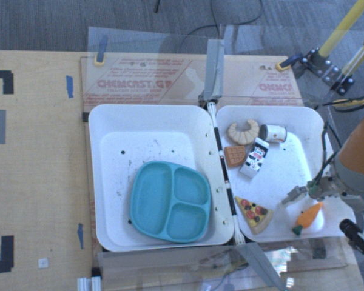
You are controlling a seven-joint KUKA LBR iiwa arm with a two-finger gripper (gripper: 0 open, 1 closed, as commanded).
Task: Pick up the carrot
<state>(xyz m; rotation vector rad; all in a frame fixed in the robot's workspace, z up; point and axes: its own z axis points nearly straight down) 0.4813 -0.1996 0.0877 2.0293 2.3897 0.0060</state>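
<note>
On the desk, the left white bin [103, 126] carries a turquoise plastic divided plate [170, 201]; in the right white bin [309, 117], the small orange toy carrot with a green top [308, 217] lies near the front right corner. The metal two-finger hand [303, 193] hovers just above it, and I can't tell how it's set. This looks like the approach, so next it should centre over the carrot, drop and close.

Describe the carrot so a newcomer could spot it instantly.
Start at the right-hand shallow white bin and go to its near right corner. There lies the small orange toy carrot with a green stub, just right of the pizza slice; nothing else there is tapered orange.
</note>
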